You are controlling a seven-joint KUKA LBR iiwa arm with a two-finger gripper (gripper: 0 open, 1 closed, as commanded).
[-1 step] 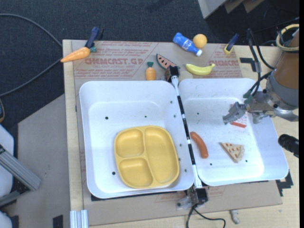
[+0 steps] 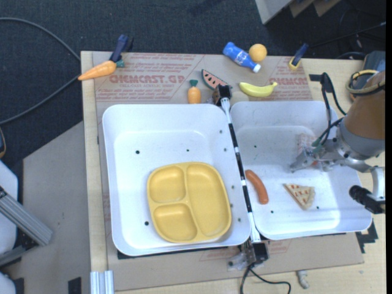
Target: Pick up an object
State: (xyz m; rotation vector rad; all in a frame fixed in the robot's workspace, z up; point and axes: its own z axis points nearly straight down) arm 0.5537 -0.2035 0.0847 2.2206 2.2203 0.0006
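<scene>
Gripper (image 2: 304,158) low in right bin (image 2: 269,118), finger state unclear; centre over waffle slice (image 2: 300,195) near front edge, descend straight.

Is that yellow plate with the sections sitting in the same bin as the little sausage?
No, the yellow plate lies in the left bin, while the sausage lies in the right bin.

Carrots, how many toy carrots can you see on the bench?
2. A large carrot lies at the bench's far left corner, outside the bins. A small carrot stands just beyond the left bin's far rim, beside the watermelon slice. The arm may hide others.
</scene>
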